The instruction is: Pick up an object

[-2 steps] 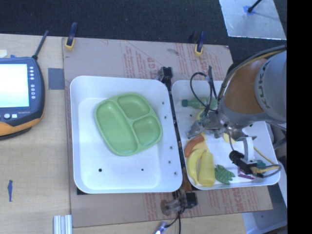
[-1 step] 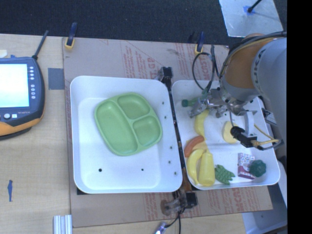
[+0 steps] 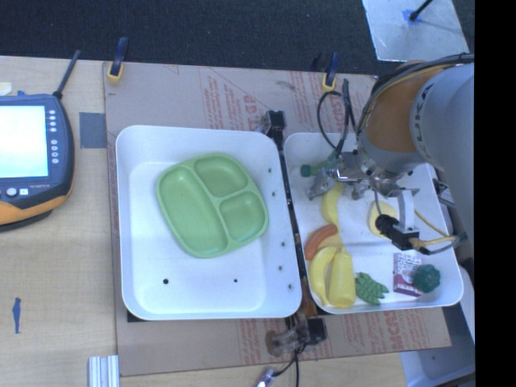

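The right white bin (image 3: 451,297) holds several toy foods. A small yellow piece (image 3: 330,206) lies near the bin's upper left. Below it are an orange piece (image 3: 322,236), a yellow banana shape (image 3: 321,266) and a yellow block (image 3: 343,280). A green leafy piece (image 3: 371,289), a red and white packet (image 3: 405,264) and a dark green lump (image 3: 427,278) lie along the front right. My gripper (image 3: 343,177) hangs low over the bin's upper left, just above the small yellow piece. Another yellow piece (image 3: 384,218) is partly hidden by the wrist hardware.
The left white bin (image 3: 137,289) holds a light green divided plate (image 3: 211,204). A tablet-like pendant (image 3: 32,156) lies on the bench at far left. The grey arm with its orange band (image 3: 399,119) and cables cover the right bin's upper right.
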Motion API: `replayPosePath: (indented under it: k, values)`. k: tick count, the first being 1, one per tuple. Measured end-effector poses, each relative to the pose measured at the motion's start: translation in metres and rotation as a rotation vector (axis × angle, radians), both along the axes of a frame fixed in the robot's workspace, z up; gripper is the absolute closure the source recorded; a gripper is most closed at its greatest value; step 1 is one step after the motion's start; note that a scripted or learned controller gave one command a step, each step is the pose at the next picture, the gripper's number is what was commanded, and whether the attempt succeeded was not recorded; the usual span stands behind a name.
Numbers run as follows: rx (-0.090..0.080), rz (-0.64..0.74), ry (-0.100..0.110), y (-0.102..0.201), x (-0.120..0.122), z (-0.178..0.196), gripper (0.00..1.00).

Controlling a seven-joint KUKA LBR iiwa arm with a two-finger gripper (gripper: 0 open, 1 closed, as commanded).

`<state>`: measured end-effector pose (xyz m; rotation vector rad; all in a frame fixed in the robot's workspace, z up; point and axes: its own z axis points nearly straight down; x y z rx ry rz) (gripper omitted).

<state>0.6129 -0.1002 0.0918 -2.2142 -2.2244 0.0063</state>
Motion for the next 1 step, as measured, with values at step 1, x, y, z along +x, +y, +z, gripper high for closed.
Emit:
replayPosePath:
  k: [1]
  values:
    - [0.0, 0.001, 0.003, -0.0013, -0.0004, 0.0101, 1.0]
